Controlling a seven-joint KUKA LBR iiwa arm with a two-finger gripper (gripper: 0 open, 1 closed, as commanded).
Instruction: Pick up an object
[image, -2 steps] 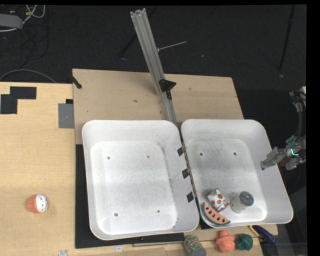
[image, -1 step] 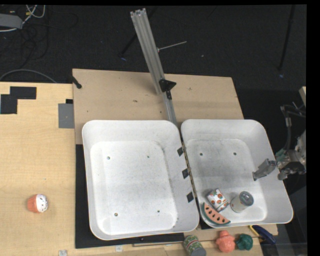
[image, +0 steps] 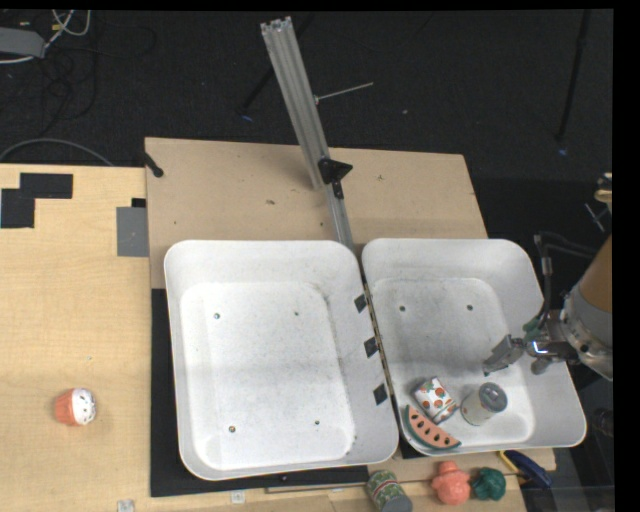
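The right bin (image: 500, 262) holds three small objects near its front edge. A red-and-white patterned piece (image: 435, 398) lies next to a grey cylinder (image: 486, 402). A watermelon-slice toy (image: 432, 431) rests against the front-left rim. My gripper (image: 521, 359) reaches in from the right, over the bin's right side, just above and right of the grey cylinder. It is open, with one finger (image: 499, 356) pointing left and nothing between the two.
The left bin (image: 190, 270) stands beside the right one. A slanted metal rail (image: 303, 105) rises behind the bins. An orange-and-white ball (image: 74, 407) lies on the wooden table at the left. Small toys (image: 452, 484) sit past the right bin's front rim.
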